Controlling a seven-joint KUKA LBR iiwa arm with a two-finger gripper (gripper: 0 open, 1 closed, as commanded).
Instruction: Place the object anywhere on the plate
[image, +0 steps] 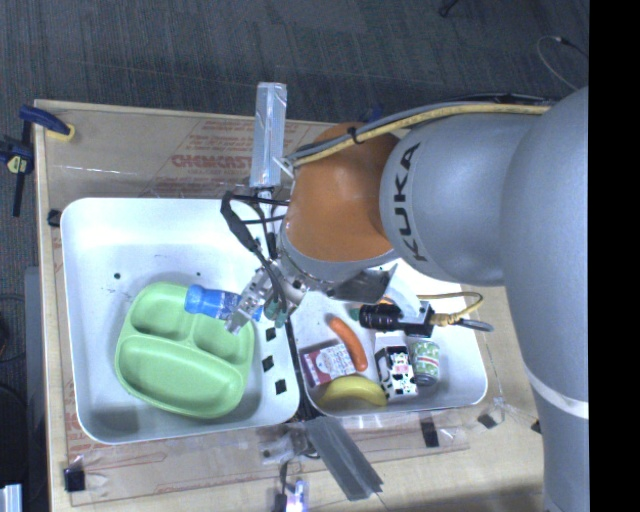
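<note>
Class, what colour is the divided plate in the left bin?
Light green plate, clearest in the camera view.

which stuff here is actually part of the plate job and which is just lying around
In the job: blue object at the claw, over the green plate in the left bin.

Lying about, right bin: carrot, banana, red packet, small can, black-and-white box.

the right bin (470, 385) holds an orange carrot (348, 341), a yellow banana (353, 392) at its near wall, a dark red packet (324, 362) just left of the carrot, a black-and-white carton (398, 372) and a small green-labelled can (427, 362) beside it. blue clamps (45, 123) grip the bench's (120, 150) far left corner.
</note>
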